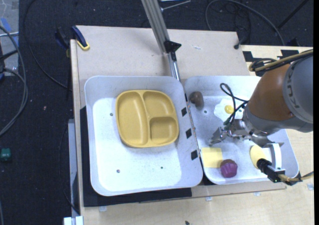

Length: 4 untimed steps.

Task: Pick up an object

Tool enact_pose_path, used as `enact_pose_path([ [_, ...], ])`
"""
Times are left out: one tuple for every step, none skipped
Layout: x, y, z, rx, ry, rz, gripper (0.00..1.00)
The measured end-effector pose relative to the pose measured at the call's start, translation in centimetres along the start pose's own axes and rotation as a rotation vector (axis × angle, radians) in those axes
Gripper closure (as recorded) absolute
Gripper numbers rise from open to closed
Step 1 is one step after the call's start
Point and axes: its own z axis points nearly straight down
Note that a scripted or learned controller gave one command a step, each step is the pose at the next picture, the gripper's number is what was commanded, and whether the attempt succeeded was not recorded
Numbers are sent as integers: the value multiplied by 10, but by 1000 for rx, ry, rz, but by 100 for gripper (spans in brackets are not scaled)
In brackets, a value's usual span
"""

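Gripper (218, 138) hung low in the right bin (209, 85), fingers apparently spread with nothing between them, though small and hard to read; yellow block (211, 158) lay just below it, purple ball (229, 168) beside that; brown object (196, 98) near the bin's top; yellow divided tray (147, 118) sat in the left bin (99, 169).

No text, label or number can be read anywhere (nothing legible).

The grey arm (294, 99) reaches in from the right, wrist bent downward, its fingers (215, 138) pointing left.
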Motion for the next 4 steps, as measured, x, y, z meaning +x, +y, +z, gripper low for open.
enact_pose_path([
  [0, 1, 0, -5, -1, 1, 0],
  [-1, 2, -11, -11, -4, 2, 100],
  [-4, 13, -61, -9, -3, -4, 100],
  [4, 11, -121, -9, -2, -5, 100],
])
